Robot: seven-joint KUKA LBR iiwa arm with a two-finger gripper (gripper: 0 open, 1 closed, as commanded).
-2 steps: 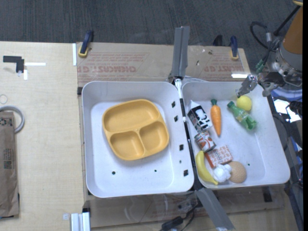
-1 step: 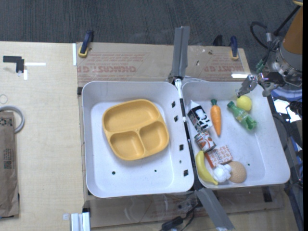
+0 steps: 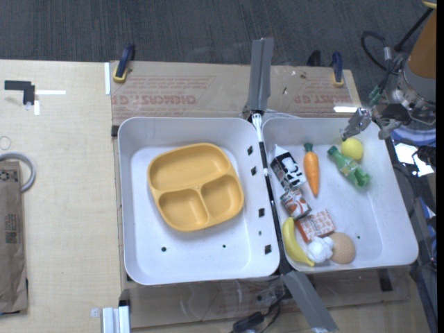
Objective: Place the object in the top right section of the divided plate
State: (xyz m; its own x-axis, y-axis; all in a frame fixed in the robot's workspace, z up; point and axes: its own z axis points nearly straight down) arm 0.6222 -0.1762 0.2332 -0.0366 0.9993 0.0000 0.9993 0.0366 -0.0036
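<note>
Camera view: your gripper (image 3: 359, 125) hangs spread, empty, beside the lemon (image 3: 352, 148); crowded by the green bottle (image 3: 349, 167), it may roll off before reaching the divided plate (image 3: 195, 186).

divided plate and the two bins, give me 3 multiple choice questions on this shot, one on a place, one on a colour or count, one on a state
1. Where does the divided plate sit?
A. in the left bin
B. in the right bin
C. on the cardboard

2. What colour is the carrot?
A. purple
B. orange
C. white

3. What lies in the plate's sections?
A. a banana
B. a lemon
C. nothing

Answers:
1. A: the yellow plate rests on the floor of the left bin.
2. B: the carrot in the right bin is orange with a green top.
3. C: all three sections show bare yellow; the banana and lemon lie in the right bin.
</note>
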